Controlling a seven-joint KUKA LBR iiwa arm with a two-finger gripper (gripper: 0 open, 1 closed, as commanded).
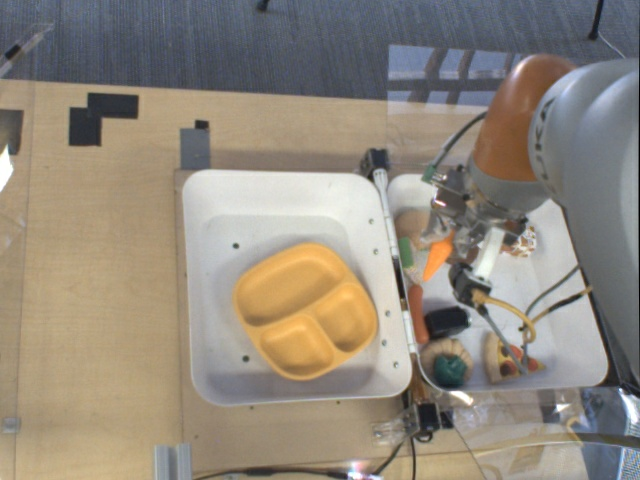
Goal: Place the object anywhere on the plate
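In the camera view, the yellow divided plate (303, 311) lies in the left bin (205, 278), its three compartments bare. The gripper (455, 251) hangs low over the right bin (560, 313), near its left wall. I cannot tell whether it grasps anything. An orange carrot (436, 259) lies tilted just beside it, apart from the plate. A sprinkled doughnut (521, 240) sits to the gripper's right.

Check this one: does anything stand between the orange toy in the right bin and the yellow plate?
Only the bins' adjoining rims run between the orange toy and the yellow plate. They look like low walls to lift over; nothing else visible stands in the way.
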